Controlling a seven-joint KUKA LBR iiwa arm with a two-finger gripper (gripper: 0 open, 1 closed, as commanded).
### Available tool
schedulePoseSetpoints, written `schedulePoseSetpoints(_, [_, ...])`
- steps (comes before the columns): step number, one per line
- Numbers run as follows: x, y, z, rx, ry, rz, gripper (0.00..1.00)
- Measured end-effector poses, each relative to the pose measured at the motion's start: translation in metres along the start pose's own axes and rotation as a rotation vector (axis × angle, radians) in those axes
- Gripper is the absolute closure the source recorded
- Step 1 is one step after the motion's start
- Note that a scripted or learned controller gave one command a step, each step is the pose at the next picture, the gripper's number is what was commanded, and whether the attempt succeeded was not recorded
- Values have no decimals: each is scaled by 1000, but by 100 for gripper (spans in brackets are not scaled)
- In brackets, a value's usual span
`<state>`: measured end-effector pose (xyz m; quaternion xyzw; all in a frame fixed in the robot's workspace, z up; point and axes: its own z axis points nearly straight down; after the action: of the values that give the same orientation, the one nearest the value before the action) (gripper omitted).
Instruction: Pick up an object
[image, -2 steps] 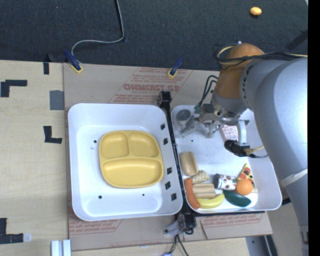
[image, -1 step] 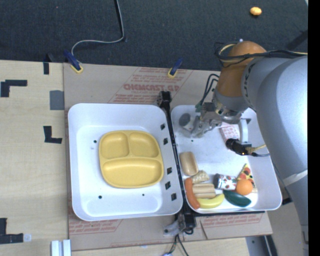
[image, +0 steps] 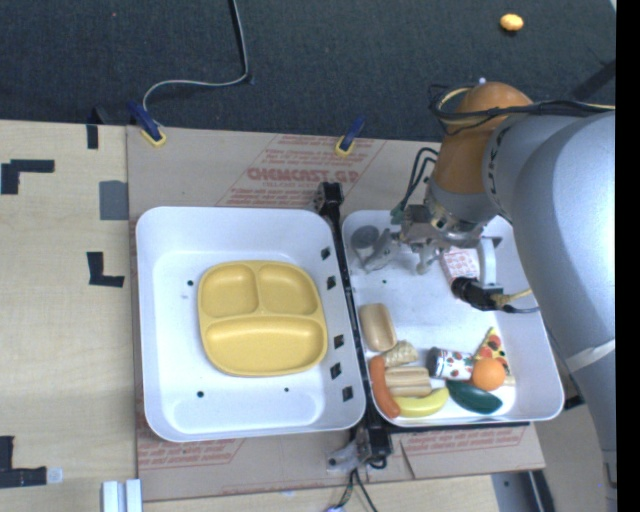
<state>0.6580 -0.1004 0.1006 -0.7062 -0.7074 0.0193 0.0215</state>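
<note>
Gripper (image: 400, 252): fingers spread, pinching nothing, poised over bare floor of right bin (image: 420, 300). Toy food pile (image: 440, 378): well below-right of it. Advice: centre over bread piece (image: 377, 326), nearest item, before descending.

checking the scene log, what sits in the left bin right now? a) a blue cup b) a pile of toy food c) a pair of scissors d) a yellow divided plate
d: the yellow divided plate lies alone in the left bin, while the toy food is piled at the near end of the right bin.
</note>
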Motion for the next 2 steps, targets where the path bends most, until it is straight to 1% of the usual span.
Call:
schedulePoseSetpoints(1, [-1,4,15,-8,7,-8,0])
schedulePoseSetpoints(2, [2,4,15,-9,3,-6,0])
